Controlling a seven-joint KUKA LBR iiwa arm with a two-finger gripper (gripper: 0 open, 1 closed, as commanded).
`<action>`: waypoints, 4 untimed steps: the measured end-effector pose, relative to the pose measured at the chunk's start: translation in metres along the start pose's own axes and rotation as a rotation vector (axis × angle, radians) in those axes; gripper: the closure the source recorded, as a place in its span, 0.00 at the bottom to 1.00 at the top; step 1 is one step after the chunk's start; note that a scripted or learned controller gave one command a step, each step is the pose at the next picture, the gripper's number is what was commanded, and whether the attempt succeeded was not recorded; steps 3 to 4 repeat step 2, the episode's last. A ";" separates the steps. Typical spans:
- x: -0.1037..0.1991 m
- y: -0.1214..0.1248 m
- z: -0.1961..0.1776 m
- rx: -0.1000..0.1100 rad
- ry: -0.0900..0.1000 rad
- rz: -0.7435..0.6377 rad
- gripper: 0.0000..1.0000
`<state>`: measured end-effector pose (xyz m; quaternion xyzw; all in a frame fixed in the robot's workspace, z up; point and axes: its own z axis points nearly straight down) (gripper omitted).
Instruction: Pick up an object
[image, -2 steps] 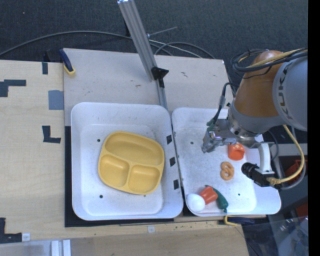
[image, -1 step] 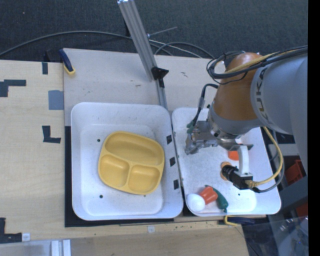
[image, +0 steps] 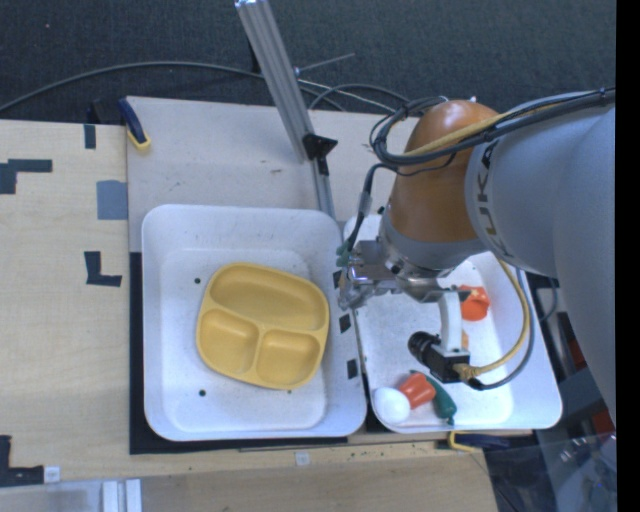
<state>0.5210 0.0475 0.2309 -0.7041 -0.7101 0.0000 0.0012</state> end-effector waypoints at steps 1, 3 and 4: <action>0.047 -0.005 -0.006 0.001 -0.001 0.000 1.00; 0.044 -0.005 -0.005 0.001 -0.002 0.005 0.00; 0.044 -0.005 -0.005 0.001 -0.002 0.005 0.00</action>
